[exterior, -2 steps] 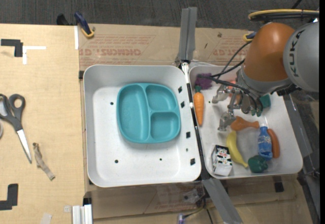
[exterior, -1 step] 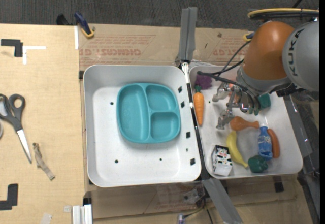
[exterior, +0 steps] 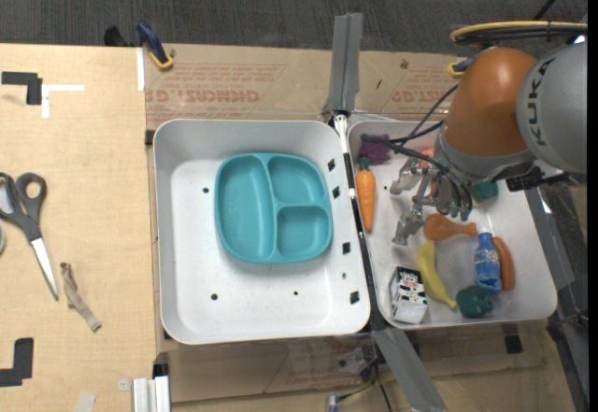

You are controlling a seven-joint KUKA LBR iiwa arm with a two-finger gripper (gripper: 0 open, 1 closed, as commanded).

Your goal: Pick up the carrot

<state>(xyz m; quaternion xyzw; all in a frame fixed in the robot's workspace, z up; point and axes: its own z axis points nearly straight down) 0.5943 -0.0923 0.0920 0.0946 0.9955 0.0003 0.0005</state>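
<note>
**Carrot lies by the divider, gripper hangs over the right bin**

Taking the blue plate [exterior: 274, 206] as the landmark: it is a teal plate with 3 compartments, lying in the middle of the left bin [exterior: 177, 242].

Far to the left of the plate, on the wooden bench top [exterior: 84, 167], lie a pair of scissors [exterior: 28, 223] with grey handles, and below them a short strip of tape or cloth [exterior: 79, 298]. Up and to the left of the plate, at the edge of the cardboard sheet [exterior: 243, 88], sits a blue clamp [exterior: 152, 44].

Just right of the plate, past the wall where the 2 bins meet, the carrot [exterior: 365, 199] lies in the right bin [exterior: 528, 307], close beside that wall, its green top pointing away from the camera. Nothing touches it. A purple item [exterior: 376, 149] lies just above the carrot's top.

Further right of the plate, the gripper [exterior: 420, 205] hangs over the middle of the right bin, well apart from the carrot, with nothing between its fingers; I cannot tell whether they are open or closed. Below it lie a yellow banana [exterior: 432, 272], a small black-and-white carton [exterior: 408, 294], an orange toy [exterior: 448, 228], a blue bottle [exterior: 486, 261] and a dark green item [exterior: 474, 305].

The arm [exterior: 505, 106] with its orange band comes in from the right.
</note>
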